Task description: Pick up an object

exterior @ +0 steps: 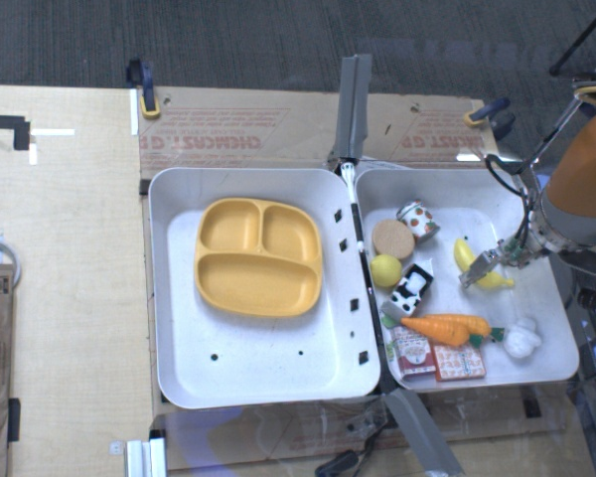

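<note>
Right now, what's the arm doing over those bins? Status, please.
Gripper low in the right bin, at the banana. Grasp unconfirmed. Carrot and white ball close by.

Even, diffuse overhead light is covering the bench; the scene is reading bright without harsh contrast. The left white bin (169, 296) is serving as landmark: its bare floor is nearing overexposure, with mild glare along its rim. The yellow divided plate (260, 256) inside it is casting only a faint, soft shadow. Beyond the bin's far side, the dark floor (278, 18) is showing grainy noise. Toward the frame edge right of the bin, detail is softening slightly.
</note>
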`<act>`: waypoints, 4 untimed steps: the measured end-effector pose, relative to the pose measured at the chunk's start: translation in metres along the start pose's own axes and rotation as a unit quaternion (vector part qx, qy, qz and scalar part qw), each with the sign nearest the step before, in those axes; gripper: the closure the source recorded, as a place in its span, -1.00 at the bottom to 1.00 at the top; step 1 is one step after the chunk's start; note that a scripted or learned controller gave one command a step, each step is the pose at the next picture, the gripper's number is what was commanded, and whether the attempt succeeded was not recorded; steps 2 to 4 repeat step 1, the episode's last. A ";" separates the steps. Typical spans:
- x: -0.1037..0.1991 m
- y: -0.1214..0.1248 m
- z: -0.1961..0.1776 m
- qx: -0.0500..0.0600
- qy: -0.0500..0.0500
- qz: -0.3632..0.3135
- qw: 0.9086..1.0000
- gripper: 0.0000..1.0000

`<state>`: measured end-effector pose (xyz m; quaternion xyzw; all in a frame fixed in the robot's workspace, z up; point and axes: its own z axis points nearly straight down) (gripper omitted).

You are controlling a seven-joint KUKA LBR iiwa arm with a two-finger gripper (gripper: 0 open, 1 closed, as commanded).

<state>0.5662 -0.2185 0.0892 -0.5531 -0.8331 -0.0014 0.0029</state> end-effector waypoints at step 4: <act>0.024 -0.062 -0.010 -0.001 -0.002 0.022 1.000 -1.00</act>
